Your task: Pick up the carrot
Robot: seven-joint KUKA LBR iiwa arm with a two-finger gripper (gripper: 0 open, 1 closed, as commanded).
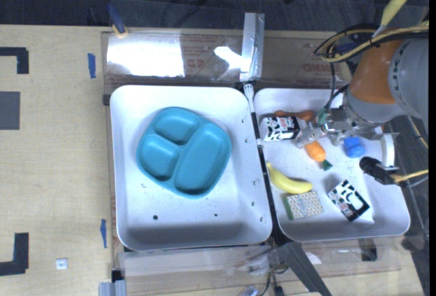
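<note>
The carrot [315,151] is a short orange piece with a green end, lying in the right bin [395,219] near its middle. My gripper [326,128] hangs just above and behind the carrot, close to its upper end. Nothing in the view shows the carrot lifted off the bin floor.
Around the carrot lie a black-and-white carton [281,127] to the left, a blue object [353,146] to the right, a banana [289,183], a pale speckled block [304,204] and a black-and-white box [349,199] in front. The left bin [129,219] holds a blue divided plate [184,150].
</note>
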